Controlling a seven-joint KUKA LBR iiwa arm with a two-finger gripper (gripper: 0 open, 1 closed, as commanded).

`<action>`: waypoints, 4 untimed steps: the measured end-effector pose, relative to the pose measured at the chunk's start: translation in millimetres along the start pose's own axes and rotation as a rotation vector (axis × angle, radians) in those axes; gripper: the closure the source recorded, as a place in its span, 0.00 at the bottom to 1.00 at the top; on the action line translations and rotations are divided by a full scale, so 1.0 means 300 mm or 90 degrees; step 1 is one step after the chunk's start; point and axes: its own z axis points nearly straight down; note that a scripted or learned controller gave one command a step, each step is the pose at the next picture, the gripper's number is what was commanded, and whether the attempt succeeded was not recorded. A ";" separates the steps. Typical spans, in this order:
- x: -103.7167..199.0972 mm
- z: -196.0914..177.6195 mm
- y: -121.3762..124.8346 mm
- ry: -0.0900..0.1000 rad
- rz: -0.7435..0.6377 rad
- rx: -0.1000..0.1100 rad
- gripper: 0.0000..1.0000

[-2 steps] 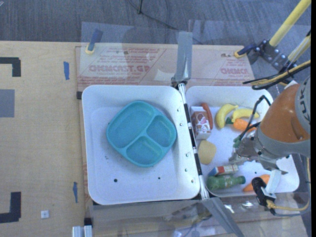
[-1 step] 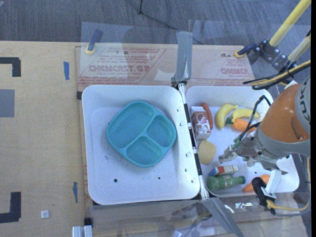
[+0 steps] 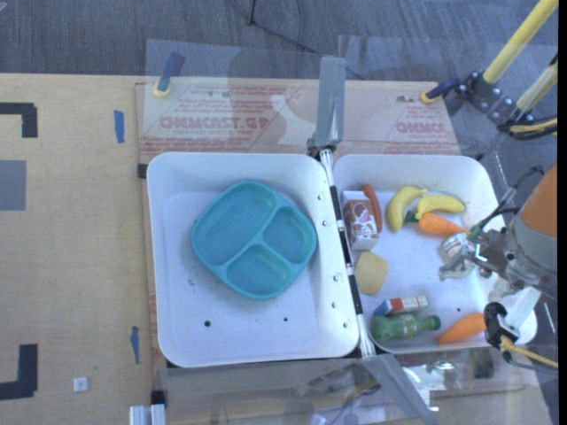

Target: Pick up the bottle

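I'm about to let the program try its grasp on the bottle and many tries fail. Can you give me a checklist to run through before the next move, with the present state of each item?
1. Green glass-like bottle in view in the right white bin: ok.
2. Bottle lying on its side near the bin's front edge, not upright: ok for a top grasp, probably.
3. Clutter: small red-capped tube lies just beside the bottle, orange carrot near its end: not ok.
4. Metal two-finger gripper over the bottle: not ok, it sits farther back, near the other carrot.
5. Gripper holds nothing: ok.
6. Finger opening: cannot tell.
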 end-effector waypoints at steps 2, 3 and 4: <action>0.292 0.132 -0.023 0.000 -0.002 -0.005 0.00; 0.291 0.096 -0.020 -0.001 -0.002 -0.007 1.00; 0.266 0.101 -0.071 0.001 0.077 0.002 1.00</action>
